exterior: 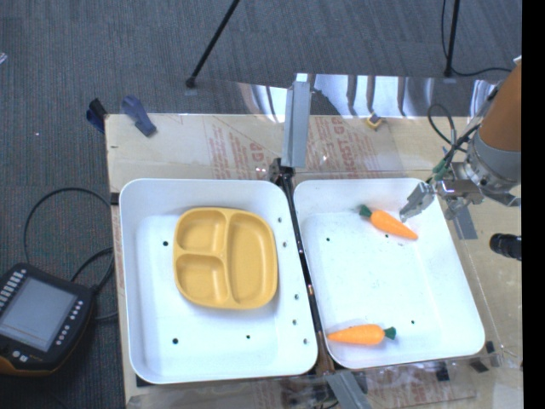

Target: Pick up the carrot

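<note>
Nearest me, one carrot (361,335) lies along the front edge of the right bin (387,301). A yellow divided plate (226,256) sits in the left bin (149,313). Farther back, a second carrot (389,222) lies beside the gripper (439,208), jaws spread wide, holding nothing

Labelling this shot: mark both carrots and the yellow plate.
Upper carrot (392,223), camera view, middle of its orange body, right bin.
Lower carrot (357,335), camera view, middle of its orange body, near the right bin's front edge.
Yellow plate (253,261), camera view, floor of its large right compartment, left bin.
</note>
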